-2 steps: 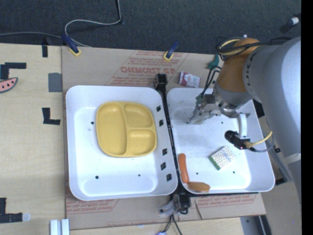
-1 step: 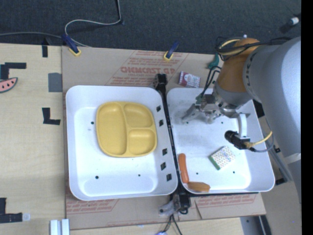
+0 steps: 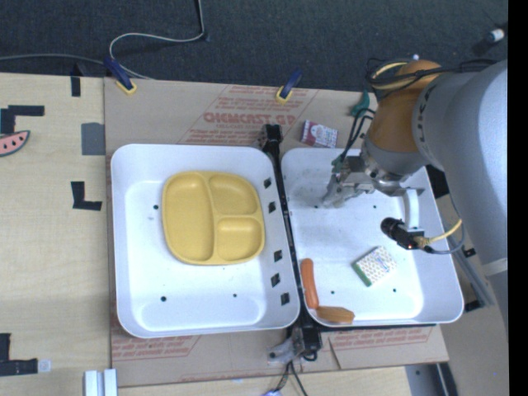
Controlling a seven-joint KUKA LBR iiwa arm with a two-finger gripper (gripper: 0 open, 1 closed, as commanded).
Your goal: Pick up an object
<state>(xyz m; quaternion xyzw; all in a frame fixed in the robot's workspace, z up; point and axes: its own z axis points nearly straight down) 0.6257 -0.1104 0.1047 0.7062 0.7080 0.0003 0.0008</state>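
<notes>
My gripper [image 3: 337, 192] hangs low over the upper part of the right bin [image 3: 429, 291], above bare white floor. A small white block with a green edge and speckles [image 3: 375, 265] lies tilted in the lower middle of that bin, well below and to the right of the gripper. An orange sausage-shaped piece [image 3: 308, 280] lies along the bin's left wall near the front. Beside it, at the front rim, rests a brownish-orange oblong piece [image 3: 334, 313]. I see nothing held at the gripper.
The left bin [image 3: 136, 295] holds a yellow divided plate [image 3: 213, 217]. A small red and white packet [image 3: 318, 134] lies on the cardboard behind the right bin. Black clips line the seam between the bins [image 3: 280, 221].
</notes>
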